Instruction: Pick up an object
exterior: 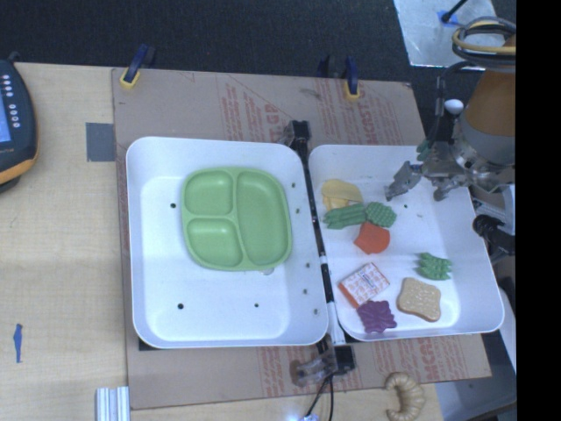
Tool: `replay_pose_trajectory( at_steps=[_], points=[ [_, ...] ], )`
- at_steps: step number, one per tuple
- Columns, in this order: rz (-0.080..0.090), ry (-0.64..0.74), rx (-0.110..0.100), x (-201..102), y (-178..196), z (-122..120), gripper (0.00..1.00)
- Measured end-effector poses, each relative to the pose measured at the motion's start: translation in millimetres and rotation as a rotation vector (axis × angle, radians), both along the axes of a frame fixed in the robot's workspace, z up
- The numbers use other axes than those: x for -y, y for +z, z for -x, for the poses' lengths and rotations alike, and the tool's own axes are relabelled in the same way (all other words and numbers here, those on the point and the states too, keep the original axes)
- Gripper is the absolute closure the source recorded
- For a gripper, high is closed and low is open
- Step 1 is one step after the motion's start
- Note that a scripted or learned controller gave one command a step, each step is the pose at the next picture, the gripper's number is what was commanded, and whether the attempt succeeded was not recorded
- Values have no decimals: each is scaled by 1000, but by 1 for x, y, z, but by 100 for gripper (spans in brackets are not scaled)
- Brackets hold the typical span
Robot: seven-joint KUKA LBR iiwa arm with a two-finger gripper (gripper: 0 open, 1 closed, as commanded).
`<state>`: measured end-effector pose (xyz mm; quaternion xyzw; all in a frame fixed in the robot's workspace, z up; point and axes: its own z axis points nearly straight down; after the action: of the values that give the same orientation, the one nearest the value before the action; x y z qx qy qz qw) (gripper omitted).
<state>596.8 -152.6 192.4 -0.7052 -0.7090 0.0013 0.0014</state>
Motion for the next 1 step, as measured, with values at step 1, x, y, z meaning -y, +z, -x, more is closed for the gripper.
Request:
replay_pose_trajectory(
  at_steps=[1],
  points=[
    [-3,3,-11,-35,-98,27,0]
  ],
)
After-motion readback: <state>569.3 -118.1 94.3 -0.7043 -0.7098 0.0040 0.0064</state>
